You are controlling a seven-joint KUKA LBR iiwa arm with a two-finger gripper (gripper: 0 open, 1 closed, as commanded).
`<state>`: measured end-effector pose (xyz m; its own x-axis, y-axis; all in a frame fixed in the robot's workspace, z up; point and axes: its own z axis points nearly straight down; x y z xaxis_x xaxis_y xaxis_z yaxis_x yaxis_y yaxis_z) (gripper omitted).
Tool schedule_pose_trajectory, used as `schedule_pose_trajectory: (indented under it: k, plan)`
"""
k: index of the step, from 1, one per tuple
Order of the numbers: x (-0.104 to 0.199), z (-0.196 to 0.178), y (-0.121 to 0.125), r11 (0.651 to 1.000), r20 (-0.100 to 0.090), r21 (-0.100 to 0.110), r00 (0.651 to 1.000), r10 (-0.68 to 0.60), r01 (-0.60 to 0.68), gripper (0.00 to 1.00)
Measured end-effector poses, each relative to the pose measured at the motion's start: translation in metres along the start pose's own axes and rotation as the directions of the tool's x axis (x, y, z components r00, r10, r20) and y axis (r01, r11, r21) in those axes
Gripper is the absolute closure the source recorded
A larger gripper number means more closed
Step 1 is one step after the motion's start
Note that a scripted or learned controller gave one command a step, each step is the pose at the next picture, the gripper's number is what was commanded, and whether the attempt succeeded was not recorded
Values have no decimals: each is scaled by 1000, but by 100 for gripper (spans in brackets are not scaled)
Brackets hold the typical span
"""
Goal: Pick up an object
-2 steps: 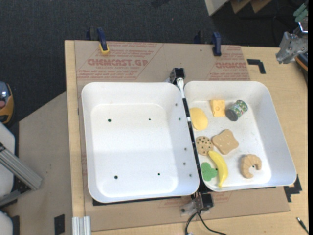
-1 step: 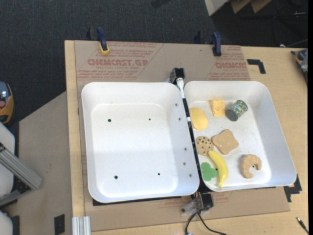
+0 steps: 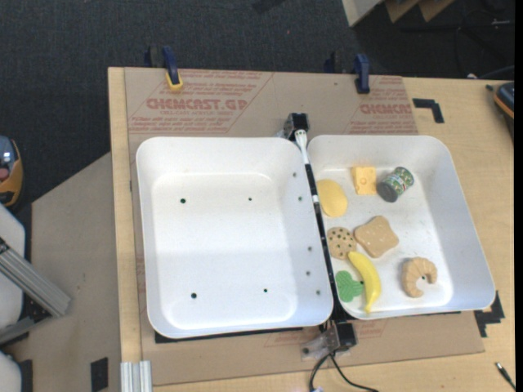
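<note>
The pincer's state cannot be told from this view, so the step in hand is judged to be the choice of target and the approach from the right.

All the candidates lie in the right bin [image 3: 458, 219]. Nearest the arm's side, the croissant [image 3: 418, 276] sits well apart from its neighbours, with bare white floor around it. It looks like the easiest pick: come straight down and close across its narrow body. The small can [image 3: 395, 184] lies on its side just beside the cheese wedge [image 3: 364, 180]; it may roll if nudged, so the closing line should run across its round wall.

Further in, things crowd together. The slice of toast [image 3: 375, 236] is close to the cookie [image 3: 340, 241] and the banana [image 3: 365, 278], and the banana overlaps the green broccoli-like piece [image 3: 349, 287]. A grasp there risks pushing a neighbour. The yellow lemon-like piece [image 3: 332, 198] lies close to the divider between the bins, leaving little room on that side.

The left bin [image 3: 163, 219] rests on the brown board-covered surface [image 3: 245, 104], held by clamps [image 3: 172, 68].
</note>
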<state>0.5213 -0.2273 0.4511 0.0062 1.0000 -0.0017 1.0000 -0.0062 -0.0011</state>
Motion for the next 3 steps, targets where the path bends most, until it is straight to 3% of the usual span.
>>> schedule_pose_trajectory:
  k: [1, 2, 3]
  plan:
    - [15, -74, -43, 1000, 4, -14, 1000, -6, 7, 100]
    - [78, 73, -43, 1000, -8, 12, 1000, -11, 11, 100]
    - [33, 24, -42, 1000, 3, -8, 1000, -3, 3, 100]
